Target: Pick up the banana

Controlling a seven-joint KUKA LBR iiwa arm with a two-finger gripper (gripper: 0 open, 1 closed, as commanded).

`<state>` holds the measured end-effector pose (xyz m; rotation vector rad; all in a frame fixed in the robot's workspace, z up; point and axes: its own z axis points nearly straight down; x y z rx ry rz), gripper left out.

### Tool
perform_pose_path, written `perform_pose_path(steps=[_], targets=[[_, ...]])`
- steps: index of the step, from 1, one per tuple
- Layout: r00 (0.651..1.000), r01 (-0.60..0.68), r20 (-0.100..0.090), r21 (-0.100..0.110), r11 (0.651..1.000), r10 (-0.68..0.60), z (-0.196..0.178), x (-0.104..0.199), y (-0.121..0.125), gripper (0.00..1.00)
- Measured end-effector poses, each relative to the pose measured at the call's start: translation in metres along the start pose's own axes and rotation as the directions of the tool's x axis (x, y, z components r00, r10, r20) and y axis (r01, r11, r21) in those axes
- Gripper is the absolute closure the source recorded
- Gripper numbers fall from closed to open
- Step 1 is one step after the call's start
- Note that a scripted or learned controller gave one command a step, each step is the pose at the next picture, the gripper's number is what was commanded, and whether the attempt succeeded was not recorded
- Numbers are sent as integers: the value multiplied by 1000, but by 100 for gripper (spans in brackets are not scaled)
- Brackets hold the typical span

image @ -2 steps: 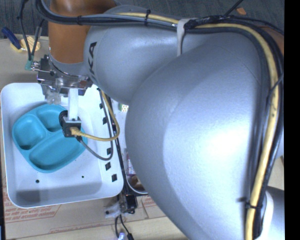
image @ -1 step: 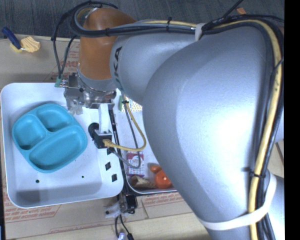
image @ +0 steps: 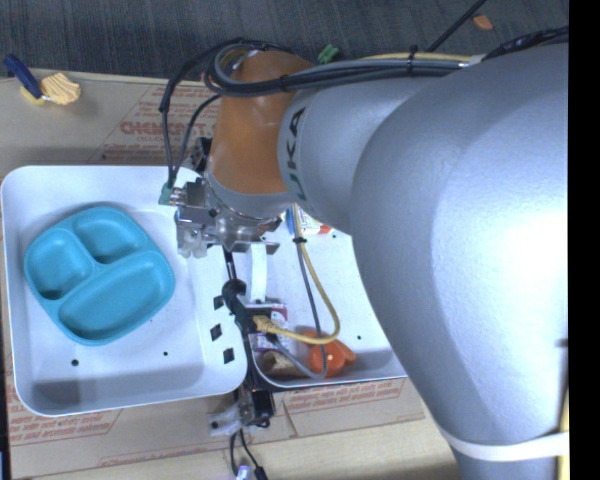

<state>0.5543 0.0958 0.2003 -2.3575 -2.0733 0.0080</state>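
Your gripper (image: 238,236) hangs below the orange band of the arm (image: 450,218), over the wall where the two white bins meet. You cannot tell from this angle how far it is parted, and nothing shows clearly in its grasp. A black cable and a yellowish one trail down from it toward the near corner of the right bin (image: 365,313).

On writing: you can read dark letters running up the grey arm casing just beside the orange band, but they are foreshortened and cut off. The brown cardboard (image: 130,118) under the bins carries faded red print, too blurred to read.

The banana (image: 305,337) is not plainly seen. What looks like it is a pale yellow curved piece in the near corner of the right bin, below the gripper, lying against an orange-red object (image: 338,358) whose kind you cannot make out; the arm covers most of that bin.

Counting: two bins, one arm. The left bin (image: 20,268) holds one blue divided plate (image: 98,273) with three compartments, well apart from the gripper. On the cardboard at the far left corner lies one small tan item with a blue handle (image: 42,83).
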Motion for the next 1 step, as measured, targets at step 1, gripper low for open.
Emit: perform_pose_path(steps=[1], targets=[[998, -64, -2, -2, 998, 64, -49, -60, -3, 100]])
